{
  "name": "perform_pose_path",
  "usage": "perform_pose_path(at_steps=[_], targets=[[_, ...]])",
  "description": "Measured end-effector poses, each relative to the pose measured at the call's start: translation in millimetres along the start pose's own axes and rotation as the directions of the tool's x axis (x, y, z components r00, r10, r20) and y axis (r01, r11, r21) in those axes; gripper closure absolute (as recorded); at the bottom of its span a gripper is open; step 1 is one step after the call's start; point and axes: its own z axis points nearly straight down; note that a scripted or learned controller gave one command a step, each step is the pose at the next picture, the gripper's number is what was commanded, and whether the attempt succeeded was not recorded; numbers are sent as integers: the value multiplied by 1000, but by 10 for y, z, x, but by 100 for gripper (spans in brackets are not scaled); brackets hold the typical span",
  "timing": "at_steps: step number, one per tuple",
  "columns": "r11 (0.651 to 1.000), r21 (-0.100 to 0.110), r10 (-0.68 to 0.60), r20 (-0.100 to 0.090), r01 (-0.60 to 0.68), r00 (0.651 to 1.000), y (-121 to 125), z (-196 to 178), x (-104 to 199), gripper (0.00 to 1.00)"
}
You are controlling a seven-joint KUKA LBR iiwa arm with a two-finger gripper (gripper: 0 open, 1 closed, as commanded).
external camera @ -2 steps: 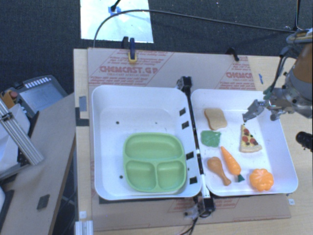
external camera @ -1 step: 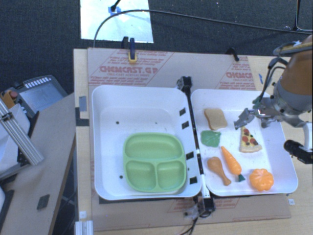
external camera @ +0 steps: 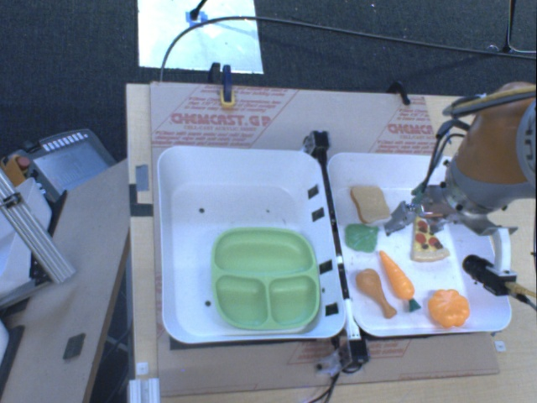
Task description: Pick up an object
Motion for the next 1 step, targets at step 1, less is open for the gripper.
perform_pose_path(at_steps=[1], targets=[[1000,2,0,0,0,1000,3,630,-7,0]])
